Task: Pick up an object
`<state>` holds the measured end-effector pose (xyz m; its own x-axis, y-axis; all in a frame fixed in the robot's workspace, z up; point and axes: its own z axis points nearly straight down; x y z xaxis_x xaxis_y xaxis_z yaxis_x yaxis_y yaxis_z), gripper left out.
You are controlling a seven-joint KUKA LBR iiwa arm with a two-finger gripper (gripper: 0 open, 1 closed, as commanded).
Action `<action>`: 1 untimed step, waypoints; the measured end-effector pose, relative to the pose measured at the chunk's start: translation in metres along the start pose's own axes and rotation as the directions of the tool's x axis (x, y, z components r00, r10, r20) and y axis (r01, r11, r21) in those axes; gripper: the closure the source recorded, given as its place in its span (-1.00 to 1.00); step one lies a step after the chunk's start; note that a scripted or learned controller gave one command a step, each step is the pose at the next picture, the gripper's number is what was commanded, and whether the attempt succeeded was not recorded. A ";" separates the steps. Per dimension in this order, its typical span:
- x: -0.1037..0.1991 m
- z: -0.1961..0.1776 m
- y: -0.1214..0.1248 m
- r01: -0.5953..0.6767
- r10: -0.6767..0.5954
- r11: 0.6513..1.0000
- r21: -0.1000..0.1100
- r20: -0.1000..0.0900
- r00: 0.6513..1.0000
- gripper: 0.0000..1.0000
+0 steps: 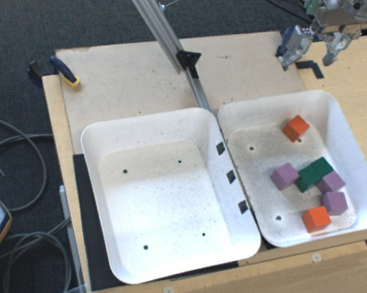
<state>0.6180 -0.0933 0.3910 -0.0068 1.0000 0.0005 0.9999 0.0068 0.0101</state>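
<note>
right bin (357,149): green block (313,174) lengthwise diagonal

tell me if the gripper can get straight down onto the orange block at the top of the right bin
Probably yes. That orange block sits by itself, apart from the clustered purple and green blocks, with nothing above it. The gripper hangs beyond the bin's far rim.

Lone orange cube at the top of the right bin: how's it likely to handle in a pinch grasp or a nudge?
The orange cube looks like a rigid block with flat faces, so it should slide, not roll, when pushed. It looks small and probably light. It sits apart from the purple block and green block, which likely leaves finger room. The gripper is open.
</note>
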 end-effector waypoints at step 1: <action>-0.056 -0.098 -0.016 -0.011 0.011 1.000 -0.001 0.006 1.000 -1.00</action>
<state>0.6011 -0.1492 0.4889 0.0038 1.0000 -0.0052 0.9999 -0.0038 0.0115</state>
